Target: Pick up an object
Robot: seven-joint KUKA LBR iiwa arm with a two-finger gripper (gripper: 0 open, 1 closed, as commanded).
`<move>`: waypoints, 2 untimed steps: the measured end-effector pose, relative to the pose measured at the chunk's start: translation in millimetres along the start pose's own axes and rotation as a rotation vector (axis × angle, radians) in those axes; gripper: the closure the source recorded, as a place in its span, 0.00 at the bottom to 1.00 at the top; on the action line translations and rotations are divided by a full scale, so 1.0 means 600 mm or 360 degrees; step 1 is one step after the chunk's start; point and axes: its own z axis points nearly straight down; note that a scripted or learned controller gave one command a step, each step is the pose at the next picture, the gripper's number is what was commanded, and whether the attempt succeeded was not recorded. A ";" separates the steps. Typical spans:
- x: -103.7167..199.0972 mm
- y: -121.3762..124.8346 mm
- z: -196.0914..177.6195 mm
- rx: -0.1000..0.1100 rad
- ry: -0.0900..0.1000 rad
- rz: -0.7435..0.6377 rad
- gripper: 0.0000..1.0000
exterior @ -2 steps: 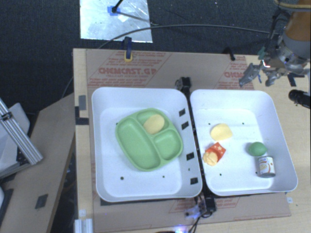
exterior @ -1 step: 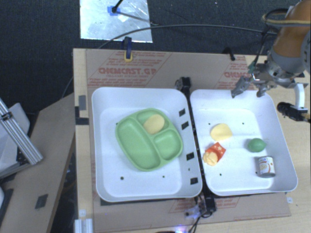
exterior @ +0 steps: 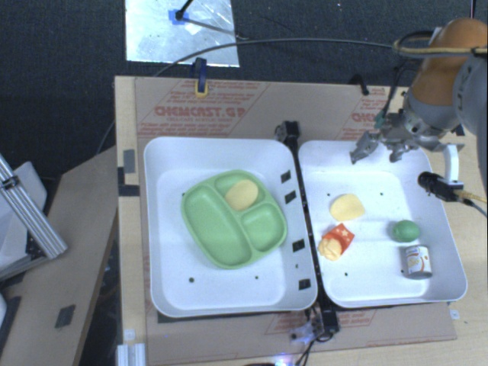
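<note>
On my feed: the arm is cut off by the right edge, so I see just its orange band and grey wrist. One gripper, above the far edge of the right bin; its two fingers stand spread apart with nothing between them. Two white bins, side by side. Left bin: one green divided tray near its middle, with one pale yellow item in the tray's far compartment; what that item is I cannot make out. Right bin, four loose objects: one yellow rounded piece near the middle; one red-and-yellow packet just nearer me and toward the inner wall, its print too small to read; one green ball-like item by the right wall; one small can toward the near right corner, label unreadable. All four lie well apart from the gripper. One black fitting overhangs the right wall, kind unclear.
</note>
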 end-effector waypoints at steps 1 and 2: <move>0.011 -0.007 0.074 0.0000 0.0000 -0.0002 0.00; 0.010 -0.003 0.050 -0.0013 -0.0003 -0.0005 1.00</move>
